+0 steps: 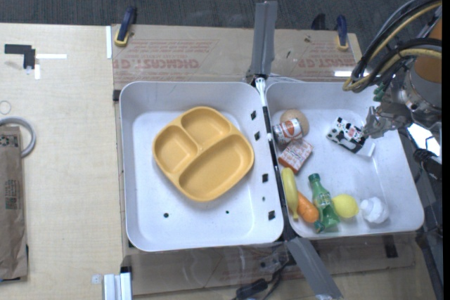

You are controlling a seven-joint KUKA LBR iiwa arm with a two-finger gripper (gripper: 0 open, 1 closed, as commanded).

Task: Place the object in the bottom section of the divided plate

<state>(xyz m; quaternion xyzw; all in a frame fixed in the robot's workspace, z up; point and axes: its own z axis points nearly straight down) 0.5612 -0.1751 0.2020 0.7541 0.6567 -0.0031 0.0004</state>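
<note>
A yellow divided plate (203, 152) lies in the left bin (137, 172), with its largest section toward the front right and two smaller sections behind. Nothing lies on the plate. My gripper (370, 126) hangs low over the back right part of the right bin (401, 172). Just to its left lies a small black-and-white object (345, 134), close to the gripper's tip or touching it.
The right bin also holds a red-and-white can (289, 128), a beige ball (294, 116), an orange packet (296, 154), a banana (288, 188), a carrot (306, 207), a green bottle (322, 202), a lemon (344, 206) and a white lump (373, 209). A grey divider (264, 38) stands between the bins.
</note>
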